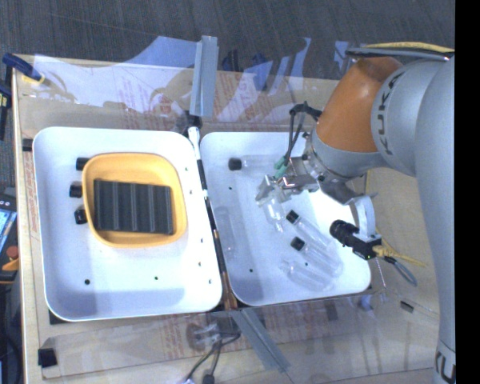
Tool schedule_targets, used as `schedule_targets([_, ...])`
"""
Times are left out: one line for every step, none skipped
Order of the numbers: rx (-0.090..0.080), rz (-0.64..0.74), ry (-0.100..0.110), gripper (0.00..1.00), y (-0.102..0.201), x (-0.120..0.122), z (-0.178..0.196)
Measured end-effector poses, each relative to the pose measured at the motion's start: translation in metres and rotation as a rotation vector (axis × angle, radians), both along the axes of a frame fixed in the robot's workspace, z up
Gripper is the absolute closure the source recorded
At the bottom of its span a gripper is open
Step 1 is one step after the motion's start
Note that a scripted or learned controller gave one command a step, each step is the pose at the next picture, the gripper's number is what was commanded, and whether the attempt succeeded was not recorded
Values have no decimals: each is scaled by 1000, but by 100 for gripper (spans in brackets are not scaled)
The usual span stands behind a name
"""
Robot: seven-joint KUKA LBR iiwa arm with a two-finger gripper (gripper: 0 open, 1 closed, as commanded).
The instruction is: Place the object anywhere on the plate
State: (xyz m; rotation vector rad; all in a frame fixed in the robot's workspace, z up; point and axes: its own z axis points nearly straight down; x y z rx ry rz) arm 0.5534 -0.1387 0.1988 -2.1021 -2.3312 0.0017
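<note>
Gripper (278,184) over right bin (248,286), possibly clear bottles (308,250)

My arm (408,102) is grey with an orange band above the wrist. Both shallow plastic bins (64,286) are white. The left bin holds a rounded yellow-orange plate (136,169) with a dark, ribbed centre. Clear plastic bottles with black caps (308,250) lie in the right bin (240,278).

Plate (134,201) in left bin (56,278); bottles (312,250) in right bin (244,274).
</note>
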Motion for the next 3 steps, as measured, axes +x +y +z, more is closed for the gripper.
schedule_targets([0,127,-1,100,40,46,11])
schedule_targets([0,115,0,100,153,44,43])
schedule_targets([0,115,0,0,152,44,43])
